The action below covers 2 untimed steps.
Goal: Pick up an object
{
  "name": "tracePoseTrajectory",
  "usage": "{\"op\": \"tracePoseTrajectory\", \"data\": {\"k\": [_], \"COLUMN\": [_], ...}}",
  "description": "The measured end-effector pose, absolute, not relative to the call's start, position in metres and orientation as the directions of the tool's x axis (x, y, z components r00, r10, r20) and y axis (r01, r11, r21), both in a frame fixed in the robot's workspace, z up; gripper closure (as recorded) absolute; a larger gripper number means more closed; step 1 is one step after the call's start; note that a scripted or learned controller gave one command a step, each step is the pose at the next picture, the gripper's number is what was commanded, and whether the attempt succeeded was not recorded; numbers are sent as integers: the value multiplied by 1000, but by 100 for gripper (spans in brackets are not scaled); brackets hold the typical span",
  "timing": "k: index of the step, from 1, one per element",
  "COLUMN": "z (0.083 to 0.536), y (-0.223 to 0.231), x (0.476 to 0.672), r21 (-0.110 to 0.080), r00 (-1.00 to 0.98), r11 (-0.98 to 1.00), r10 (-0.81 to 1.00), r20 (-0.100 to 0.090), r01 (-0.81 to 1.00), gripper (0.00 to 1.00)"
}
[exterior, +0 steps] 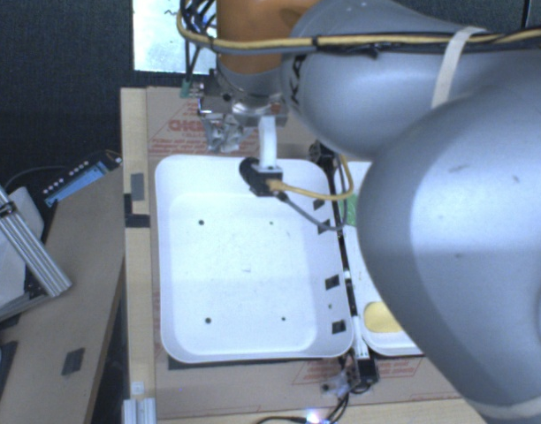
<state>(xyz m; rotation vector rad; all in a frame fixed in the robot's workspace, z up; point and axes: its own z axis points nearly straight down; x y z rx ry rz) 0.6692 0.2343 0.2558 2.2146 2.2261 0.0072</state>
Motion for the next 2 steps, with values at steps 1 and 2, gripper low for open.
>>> {"op": "tracePoseTrajectory", "data": {"k": [1, 2], "z": [256, 215], "y": [152, 220], "x": [669, 667], "r21": [1, -1], "r00": [5, -9], "r11": [-5, 9], "r10": [1000, 1000], "r20": [-2, 2], "r01": [1000, 1000], "gripper": [100, 100]}}
